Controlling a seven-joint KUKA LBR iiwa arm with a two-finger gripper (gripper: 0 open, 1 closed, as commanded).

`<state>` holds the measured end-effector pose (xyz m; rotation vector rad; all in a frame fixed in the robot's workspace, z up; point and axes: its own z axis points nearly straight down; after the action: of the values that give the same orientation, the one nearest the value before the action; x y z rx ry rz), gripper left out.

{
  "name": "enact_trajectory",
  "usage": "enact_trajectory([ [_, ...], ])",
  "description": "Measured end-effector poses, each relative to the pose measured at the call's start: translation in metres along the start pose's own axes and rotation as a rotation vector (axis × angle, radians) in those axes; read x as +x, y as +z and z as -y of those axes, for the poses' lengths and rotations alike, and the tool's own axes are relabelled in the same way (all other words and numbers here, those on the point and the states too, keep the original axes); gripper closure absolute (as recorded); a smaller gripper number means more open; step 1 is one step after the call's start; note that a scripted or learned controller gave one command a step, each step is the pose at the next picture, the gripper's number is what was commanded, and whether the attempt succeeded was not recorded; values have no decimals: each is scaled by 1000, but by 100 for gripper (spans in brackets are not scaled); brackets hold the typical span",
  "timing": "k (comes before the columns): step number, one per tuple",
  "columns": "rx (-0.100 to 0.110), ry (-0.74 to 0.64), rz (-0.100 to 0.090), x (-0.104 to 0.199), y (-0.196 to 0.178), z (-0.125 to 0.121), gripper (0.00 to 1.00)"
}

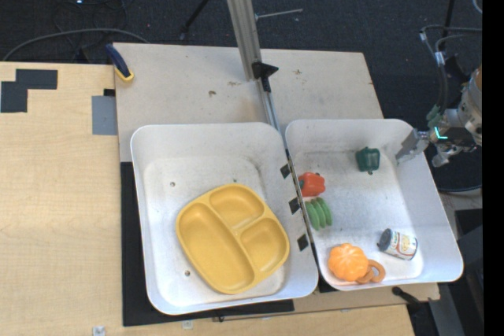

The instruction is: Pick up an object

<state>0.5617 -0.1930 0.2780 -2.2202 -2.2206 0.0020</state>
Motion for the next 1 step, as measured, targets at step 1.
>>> enact_trajectory([
  [1,-1,0,0,0,0,0,0],
])
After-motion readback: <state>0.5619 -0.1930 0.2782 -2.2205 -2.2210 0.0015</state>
